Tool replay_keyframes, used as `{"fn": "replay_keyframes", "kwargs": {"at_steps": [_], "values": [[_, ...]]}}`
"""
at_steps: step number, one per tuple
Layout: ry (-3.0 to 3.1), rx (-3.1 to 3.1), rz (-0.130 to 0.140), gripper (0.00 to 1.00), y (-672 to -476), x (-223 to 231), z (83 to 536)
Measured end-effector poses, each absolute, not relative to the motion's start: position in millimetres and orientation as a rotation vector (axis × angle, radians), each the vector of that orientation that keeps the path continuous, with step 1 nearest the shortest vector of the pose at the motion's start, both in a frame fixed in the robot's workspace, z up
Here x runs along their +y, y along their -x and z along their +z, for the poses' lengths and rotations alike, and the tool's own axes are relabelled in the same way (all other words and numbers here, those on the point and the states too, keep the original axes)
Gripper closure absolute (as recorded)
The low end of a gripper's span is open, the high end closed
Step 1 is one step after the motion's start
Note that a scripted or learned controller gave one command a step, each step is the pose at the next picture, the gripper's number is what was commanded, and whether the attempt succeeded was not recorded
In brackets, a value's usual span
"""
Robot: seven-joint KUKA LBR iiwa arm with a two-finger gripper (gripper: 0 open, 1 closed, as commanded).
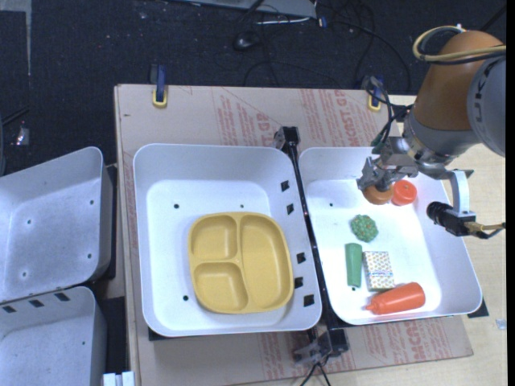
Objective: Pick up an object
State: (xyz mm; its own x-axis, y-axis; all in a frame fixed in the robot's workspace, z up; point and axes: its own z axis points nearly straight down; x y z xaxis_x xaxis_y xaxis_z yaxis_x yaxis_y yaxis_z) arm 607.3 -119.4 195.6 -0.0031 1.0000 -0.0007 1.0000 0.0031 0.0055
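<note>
Toys lie in the right bin point(451, 296): a green ball point(364, 227), a green stick point(353, 264), a little box point(378, 269), and an orange bottle point(397, 297) near the front. A small orange thing point(401, 192) sits by the back wall, just beside the gripper point(376, 185). The gripper is low at the back of that bin, and I cannot tell if it has grabbed something. Nothing looks lifted yet, so the pick is not done. The left bin point(153, 215) has a yellow plate point(240, 261) with three parts.
</note>
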Motion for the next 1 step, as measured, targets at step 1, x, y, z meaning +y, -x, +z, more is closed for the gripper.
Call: {"fn": "replay_keyframes", "kwargs": {"at_steps": [1], "values": [[-2.215,2.221,0.005,1.0,-608.7,-119.3,237.7]]}}
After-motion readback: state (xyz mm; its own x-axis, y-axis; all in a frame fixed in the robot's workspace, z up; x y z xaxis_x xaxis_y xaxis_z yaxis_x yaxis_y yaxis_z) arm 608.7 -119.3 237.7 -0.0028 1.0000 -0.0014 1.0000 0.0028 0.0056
